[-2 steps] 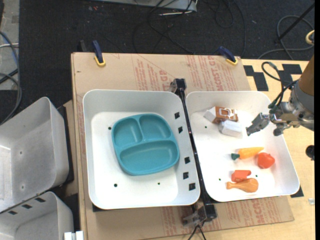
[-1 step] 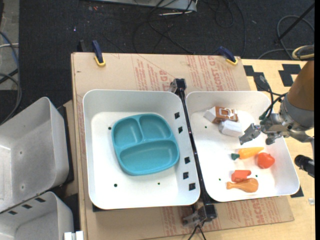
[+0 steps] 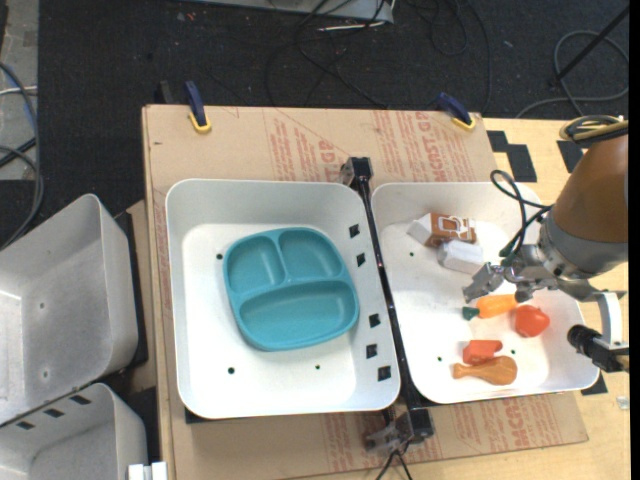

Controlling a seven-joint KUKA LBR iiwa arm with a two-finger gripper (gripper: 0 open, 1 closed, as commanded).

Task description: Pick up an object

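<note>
My gripper (image 3: pixel 505 290) hangs low over the right bin (image 3: pixel 420 368), with the orange-banded wrist rising to the right. Its fingers are spread open, one finger (image 3: pixel 481 283) pointing down-left. Nothing is held between them. Just below the fingertips lies an orange toy carrot (image 3: pixel 492 308) with a green end. A red pepper-like toy (image 3: pixel 531 320) sits to its right. Nearer the front lie a red-orange piece (image 3: pixel 482 350) and a tan drumstick (image 3: pixel 487 371). Toward the back lie a white block (image 3: pixel 461 256) and a brown and white box (image 3: pixel 451 228).
The left bin (image 3: pixel 190 368) holds a teal divided plate (image 3: pixel 290 288). A black divider (image 3: pixel 380 298) runs between the two bins. Grey tubs (image 3: pixel 50 288) stand off the bench at the left. Cables trail over the dark floor behind.
</note>
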